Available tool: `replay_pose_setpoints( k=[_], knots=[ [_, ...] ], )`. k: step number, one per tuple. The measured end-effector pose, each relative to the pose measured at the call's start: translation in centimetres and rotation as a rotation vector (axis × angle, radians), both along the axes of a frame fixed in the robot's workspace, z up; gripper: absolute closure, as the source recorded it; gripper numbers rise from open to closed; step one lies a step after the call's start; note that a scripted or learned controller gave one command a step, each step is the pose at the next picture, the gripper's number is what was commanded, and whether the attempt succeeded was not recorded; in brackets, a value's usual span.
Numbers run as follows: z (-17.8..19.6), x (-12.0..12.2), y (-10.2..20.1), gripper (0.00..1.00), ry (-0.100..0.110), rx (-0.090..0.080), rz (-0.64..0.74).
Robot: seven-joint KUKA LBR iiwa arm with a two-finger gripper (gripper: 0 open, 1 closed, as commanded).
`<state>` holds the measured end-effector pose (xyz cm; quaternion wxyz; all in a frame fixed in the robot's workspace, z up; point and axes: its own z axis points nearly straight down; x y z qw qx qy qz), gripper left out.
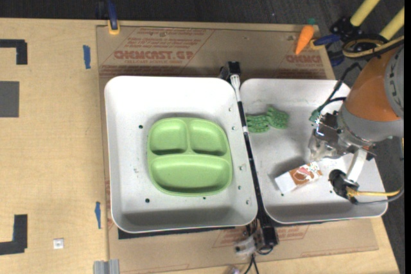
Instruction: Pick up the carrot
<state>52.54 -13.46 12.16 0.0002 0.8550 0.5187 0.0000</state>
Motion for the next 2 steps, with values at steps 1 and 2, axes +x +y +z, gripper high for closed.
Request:
replay_pose_setpoints(
  k=[1, 2],
  knots=[
    [-2.37, -1.84, 3.79, 1.00, 0.003, 0.002, 0.017],
    [-1.39, -1.81, 3.78, 1.00, 0.002, 0.002, 0.015]
  ],
)
